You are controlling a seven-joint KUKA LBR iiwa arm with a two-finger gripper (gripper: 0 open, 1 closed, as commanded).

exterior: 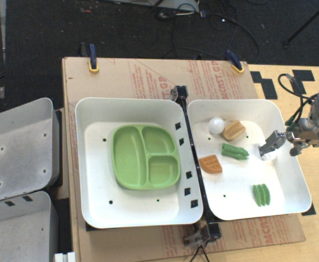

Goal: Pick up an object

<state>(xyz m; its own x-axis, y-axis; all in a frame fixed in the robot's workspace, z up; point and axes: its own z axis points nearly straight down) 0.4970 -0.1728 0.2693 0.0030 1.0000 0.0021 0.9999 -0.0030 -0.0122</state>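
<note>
The green tray [146,157] is taking up the middle of the left bin [94,113], leaving bare white floor all around it. In the right bin [290,198], a white ball [217,125], tan block [234,130], green pod [234,152] and orange piece [211,164] are crowding together near the left wall. A ridged green piece [261,194] is lying apart, with open floor around it.

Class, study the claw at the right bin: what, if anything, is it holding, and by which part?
Nothing is held. The claw hangs over the right bin, apart from the green pieces, with no object between its fingers.
</note>
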